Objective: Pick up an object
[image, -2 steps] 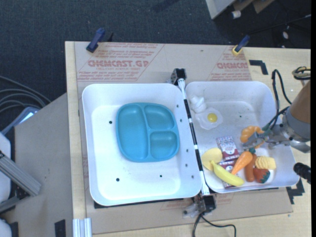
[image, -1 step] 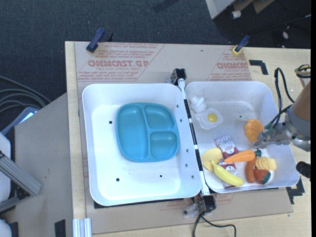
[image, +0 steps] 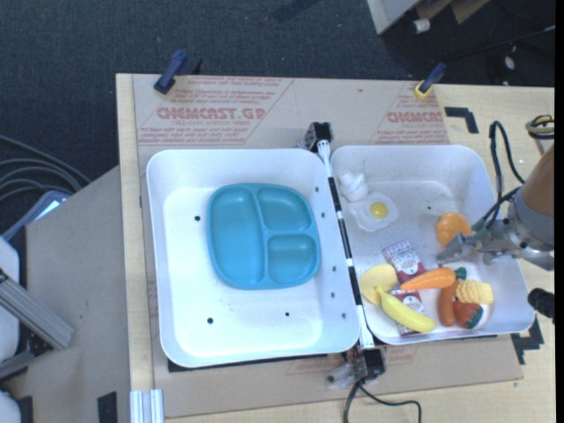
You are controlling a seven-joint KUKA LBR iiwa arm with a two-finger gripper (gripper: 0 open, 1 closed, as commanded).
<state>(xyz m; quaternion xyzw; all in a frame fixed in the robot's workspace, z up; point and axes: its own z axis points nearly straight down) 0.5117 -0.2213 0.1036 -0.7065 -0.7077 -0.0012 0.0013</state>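
Right bin (image: 414,161): gripper (image: 456,249) hovers beside an orange fruit (image: 452,227), grasping nothing.

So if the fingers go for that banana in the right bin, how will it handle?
The banana looks like smooth moulded plastic, so probably stiff, light and somewhat slippery. Its curved shape may pivot or roll when nudged. It lies against the carrot and other toys, which would likely shift too.
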